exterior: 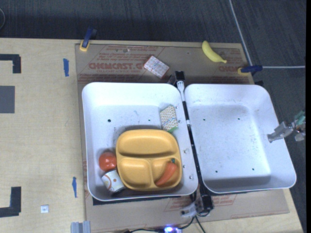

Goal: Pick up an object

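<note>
While the claw (281, 131) sits far over at the right rim of the right bin (233, 178), no object has been picked up, so the job looks to be at its very start. Only a small grey bit of the claw pokes in at the edge, and I cannot tell how it is set. All the things to grab lie in the left bin (97, 101), well apart from the claw. There is a yellow tray (141, 147) with three sections, and an orange toy carrot (167, 173) rests in its lower right section. A red ball (107, 160) touches the tray's left side, and a small can (112, 180) lies just below the ball. A little patterned packet (168, 117) leans near the bin's right wall, above the tray. I think the next move calls for a long reach across to the left bin, then coming down over one small thing. The packet or the can might be easiest, as both sit off the tray.
</note>
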Controlling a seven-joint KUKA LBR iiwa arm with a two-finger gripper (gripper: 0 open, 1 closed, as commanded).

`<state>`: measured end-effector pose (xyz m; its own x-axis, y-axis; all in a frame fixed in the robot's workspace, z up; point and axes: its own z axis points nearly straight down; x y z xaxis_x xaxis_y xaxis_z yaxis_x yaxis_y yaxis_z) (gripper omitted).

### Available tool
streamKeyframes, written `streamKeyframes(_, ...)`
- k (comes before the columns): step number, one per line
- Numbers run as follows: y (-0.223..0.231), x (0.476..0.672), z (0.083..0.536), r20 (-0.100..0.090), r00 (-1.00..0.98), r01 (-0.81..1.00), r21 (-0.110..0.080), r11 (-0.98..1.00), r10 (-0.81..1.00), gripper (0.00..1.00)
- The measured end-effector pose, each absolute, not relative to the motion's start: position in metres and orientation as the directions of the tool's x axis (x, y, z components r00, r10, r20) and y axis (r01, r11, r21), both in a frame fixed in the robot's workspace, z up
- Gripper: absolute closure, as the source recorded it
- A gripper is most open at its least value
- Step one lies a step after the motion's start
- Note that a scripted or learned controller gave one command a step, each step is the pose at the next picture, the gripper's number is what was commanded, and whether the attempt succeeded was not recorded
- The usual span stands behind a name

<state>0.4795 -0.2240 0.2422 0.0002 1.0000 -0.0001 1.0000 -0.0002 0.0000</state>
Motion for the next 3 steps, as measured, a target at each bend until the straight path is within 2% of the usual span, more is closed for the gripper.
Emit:
streamKeyframes(1,-0.224,0.481,0.253,-0.002,0.000,1.000,0.004,0.000,1.000,1.00)
streamKeyframes(2,-0.172,0.480,0.232,0.001,-0.002,1.000,0.000,0.002,1.000,1.00)
streamKeyframes(3,-0.118,0.480,0.230,0.001,-0.002,1.000,-0.001,0.002,1.000,1.00)
